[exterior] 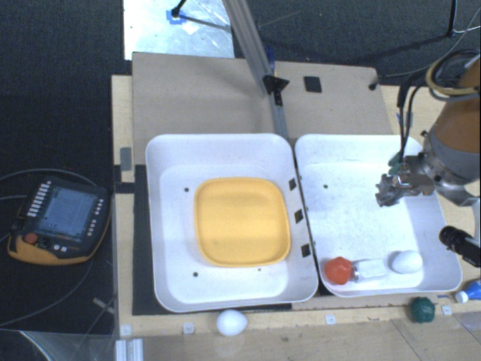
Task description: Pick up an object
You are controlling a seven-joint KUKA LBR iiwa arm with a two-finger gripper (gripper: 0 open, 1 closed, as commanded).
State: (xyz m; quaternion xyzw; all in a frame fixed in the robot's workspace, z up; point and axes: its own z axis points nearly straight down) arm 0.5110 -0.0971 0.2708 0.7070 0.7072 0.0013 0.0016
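Nearest us, a white egg lies outside the left bin. We judge the red ball light and slippery, so we'd pinch its middle. We cannot tell the gripper opening.

The arm is cut off by the right edge, so we only get the orange band and the wrist. The gripper reads as a dark grey smear over the right bin, too blurred for us to make out its shape. Between the red ball and the white egg-shaped thing lies a pale item we can't identify, soft and washed out against the bin floor. The blue object is clipped by the right edge. The clear plastic piece at bottom left is cut by the lower edge. The metal pole runs out of the top. The pendant screen is too small to read.
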